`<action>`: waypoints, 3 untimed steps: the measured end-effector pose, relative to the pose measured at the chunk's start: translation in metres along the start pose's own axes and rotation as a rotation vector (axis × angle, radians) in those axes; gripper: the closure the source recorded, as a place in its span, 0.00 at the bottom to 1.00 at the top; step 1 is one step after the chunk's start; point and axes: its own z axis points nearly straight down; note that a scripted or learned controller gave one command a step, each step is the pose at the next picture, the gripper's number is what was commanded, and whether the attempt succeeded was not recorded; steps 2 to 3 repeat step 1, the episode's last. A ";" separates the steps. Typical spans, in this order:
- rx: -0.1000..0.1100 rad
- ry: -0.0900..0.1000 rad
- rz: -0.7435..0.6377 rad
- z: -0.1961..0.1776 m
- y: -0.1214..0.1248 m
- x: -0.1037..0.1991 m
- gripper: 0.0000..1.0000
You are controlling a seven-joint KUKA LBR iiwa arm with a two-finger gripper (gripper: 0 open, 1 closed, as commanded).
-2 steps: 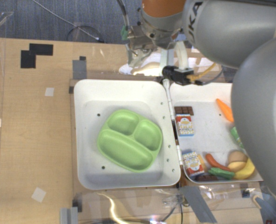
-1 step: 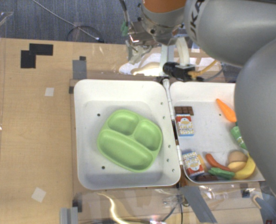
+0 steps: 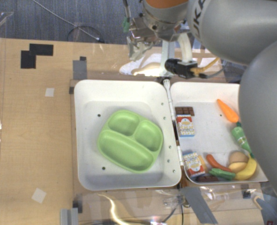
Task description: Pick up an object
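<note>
My gripper (image 3: 137,45) hangs under the orange-banded wrist at the top of the view, behind the back edge of the left bin (image 3: 82,125) and above a white crumpled sheet (image 3: 140,67). Nothing shows in it. The right bin (image 3: 208,95) holds a brown chocolate bar (image 3: 184,111), a small carton (image 3: 186,126), an orange carrot (image 3: 228,110), a green bottle-like piece (image 3: 240,137), a second carton (image 3: 193,162), a red sausage (image 3: 215,162), a tan egg-shaped piece (image 3: 237,158) and a banana (image 3: 247,169). The arm's grey body hides that bin's right side.
A green divided plate (image 3: 130,140) lies tilted in the middle of the left bin. A black fitting with yellow cable (image 3: 181,68) sits just behind the ridge between the bins. Wooden bench top (image 3: 30,125) stretches to the left.
</note>
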 end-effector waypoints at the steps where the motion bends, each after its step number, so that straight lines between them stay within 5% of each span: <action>1: -0.007 -0.001 -0.004 -0.013 0.001 0.000 1.00; 3: -0.007 -0.001 -0.004 -0.013 0.001 0.000 1.00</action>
